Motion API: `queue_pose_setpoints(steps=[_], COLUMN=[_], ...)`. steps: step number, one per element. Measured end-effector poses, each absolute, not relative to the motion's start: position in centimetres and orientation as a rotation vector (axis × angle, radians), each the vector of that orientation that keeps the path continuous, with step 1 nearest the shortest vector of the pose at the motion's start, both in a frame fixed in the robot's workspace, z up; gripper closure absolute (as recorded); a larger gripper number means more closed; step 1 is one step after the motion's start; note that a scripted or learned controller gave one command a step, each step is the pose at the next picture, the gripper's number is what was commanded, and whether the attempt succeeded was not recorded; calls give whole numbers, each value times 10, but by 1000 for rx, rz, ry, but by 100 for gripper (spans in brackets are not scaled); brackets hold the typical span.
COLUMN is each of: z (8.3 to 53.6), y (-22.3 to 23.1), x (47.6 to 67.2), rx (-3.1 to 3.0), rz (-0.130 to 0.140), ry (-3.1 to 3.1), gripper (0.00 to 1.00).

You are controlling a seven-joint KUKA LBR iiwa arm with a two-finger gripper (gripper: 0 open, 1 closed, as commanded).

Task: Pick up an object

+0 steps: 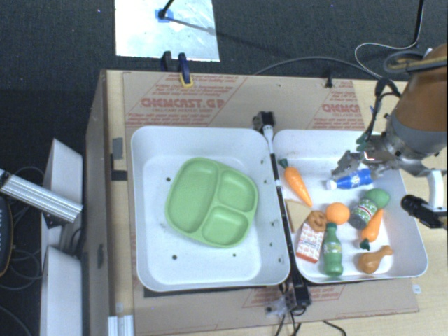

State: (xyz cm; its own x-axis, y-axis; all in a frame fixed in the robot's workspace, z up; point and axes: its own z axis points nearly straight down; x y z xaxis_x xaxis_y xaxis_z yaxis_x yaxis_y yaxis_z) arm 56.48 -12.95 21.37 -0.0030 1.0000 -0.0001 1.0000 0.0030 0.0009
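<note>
In the right bin (413, 257), the gripper (355, 161) hangs just above and beside the blue bottle (352, 180), which lies on the bin floor near an orange (337, 213).

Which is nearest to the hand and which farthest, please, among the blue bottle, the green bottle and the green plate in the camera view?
From the hand:
1. Blue bottle, just below the hand in the right bin.
2. Green bottle, near the right bin's front edge.
3. Green plate, over in the left bin.
</note>
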Motion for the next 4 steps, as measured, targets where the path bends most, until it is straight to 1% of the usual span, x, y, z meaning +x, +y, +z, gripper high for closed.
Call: queue_pose_setpoints(steps=[1, 2, 3, 4], z=[84, 96, 96, 85], y=[-173, -174, -174, -193], x=[636, 637, 637, 669], rx=[2217, 2212, 2212, 2214], rz=[1, 4, 4, 3], ry=[2224, 2223, 2224, 2225], gripper=[0, 100, 0, 0])
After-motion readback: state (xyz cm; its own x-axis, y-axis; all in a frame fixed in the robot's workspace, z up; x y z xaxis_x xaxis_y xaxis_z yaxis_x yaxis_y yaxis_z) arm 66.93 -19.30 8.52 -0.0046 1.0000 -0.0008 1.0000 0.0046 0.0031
